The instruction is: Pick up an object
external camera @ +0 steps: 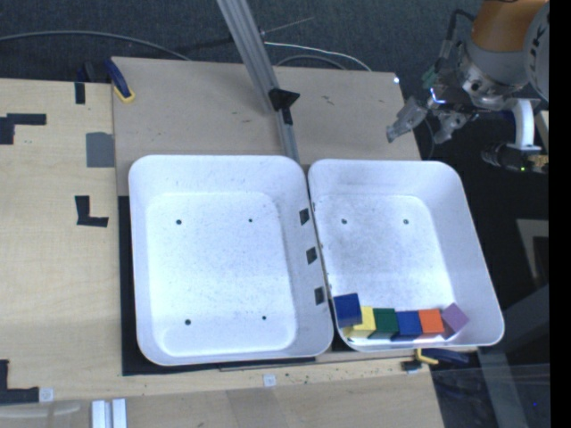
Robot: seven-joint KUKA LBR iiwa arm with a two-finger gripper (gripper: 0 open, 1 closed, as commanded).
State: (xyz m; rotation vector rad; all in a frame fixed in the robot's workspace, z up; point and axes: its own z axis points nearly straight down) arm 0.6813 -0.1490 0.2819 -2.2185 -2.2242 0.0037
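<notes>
The approach step is judged pending: the tool [426, 119], jaw state indeterminable, must be lowered toward the blocks [397, 321] well below it.

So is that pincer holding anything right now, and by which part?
Nothing. The pincer hangs beyond the right bin with nothing between its fingers; the blocks lie along that bin's near edge.

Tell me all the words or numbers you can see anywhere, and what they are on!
None: there is nothing readable on the two white bins, the colored blocks, the bench or the gripper. The black marks on the bench are plain tape, not letters.
</notes>
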